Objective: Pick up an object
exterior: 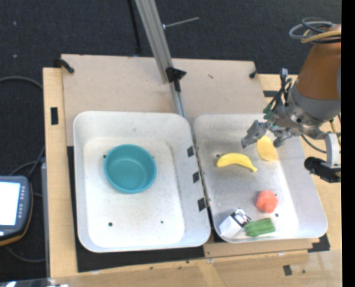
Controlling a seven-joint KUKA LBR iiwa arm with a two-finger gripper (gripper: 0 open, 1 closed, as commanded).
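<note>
The arm reaches in from the right — its hand point(266, 134) low, fingers spread apart.

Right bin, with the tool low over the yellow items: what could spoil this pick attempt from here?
1. The tool sits right above a small yellow object, with the banana close beside it; a descent may nudge one into the other.
2. That yellow object looks rounded and lies near the right bin's far side, so it could roll or slip out of a pinch.
3. Whether the fingers are spread enough cannot be judged from this view.
</note>
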